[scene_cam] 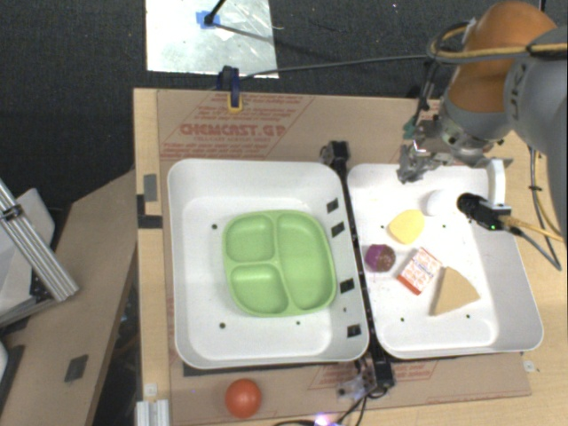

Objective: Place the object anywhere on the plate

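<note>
Your arm comes in from the right, and the gripper (414, 169) hangs over the back left corner of the right bin (510, 327), well clear of the objects on its floor; from this angle you cannot tell what state the claw is in, and nothing shows beneath it. Down in that right bin you have a cluster: a yellow piece (406, 225) near the middle, a white round object (437, 203) just behind it, a purple ball (380, 257) toward the divider, a red and white packet (419, 271) just beside the ball, and a tan wedge (454, 291) in front of the packet on the right. None of them is on the plate. The green plate (279, 263), with its three compartments, sits in the middle of the left bin (200, 185). An orange ball (243, 397) rests on the bench just in front of the left bin.
</note>
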`<state>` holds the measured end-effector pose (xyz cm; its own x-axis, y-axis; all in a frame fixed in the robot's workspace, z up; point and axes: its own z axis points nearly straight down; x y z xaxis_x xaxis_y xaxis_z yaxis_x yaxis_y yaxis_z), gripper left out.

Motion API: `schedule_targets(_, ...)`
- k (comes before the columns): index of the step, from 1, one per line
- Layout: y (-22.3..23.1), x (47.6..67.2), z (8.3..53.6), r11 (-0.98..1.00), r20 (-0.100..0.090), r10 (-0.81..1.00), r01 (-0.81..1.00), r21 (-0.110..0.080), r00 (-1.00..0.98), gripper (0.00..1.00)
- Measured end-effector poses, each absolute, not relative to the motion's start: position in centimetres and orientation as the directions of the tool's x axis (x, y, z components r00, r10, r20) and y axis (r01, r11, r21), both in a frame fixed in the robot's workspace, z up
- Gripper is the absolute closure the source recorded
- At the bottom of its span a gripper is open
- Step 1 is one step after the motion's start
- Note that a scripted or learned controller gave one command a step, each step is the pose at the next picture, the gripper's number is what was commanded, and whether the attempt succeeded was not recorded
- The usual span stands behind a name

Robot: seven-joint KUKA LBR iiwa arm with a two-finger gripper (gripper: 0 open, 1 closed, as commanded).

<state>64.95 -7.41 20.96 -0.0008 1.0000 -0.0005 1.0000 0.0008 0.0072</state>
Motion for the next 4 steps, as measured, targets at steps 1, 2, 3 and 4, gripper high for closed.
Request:
schedule_targets(1,-7.4,65.1,26.5,0.005,-0.001,1.0,1.0,0.008,-0.005,1.0)
schedule_targets(2,-2.1,63.9,24.8,0.009,0.001,1.0,1.0,0.0,-0.009,1.0)
schedule_targets(3,2.8,61.9,25.3,0.008,0.001,1.0,1.0,0.0,-0.008,1.0)
schedule_targets(4,8.3,60.5,23.6,0.009,0.002,1.0,1.0,0.0,-0.009,1.0)
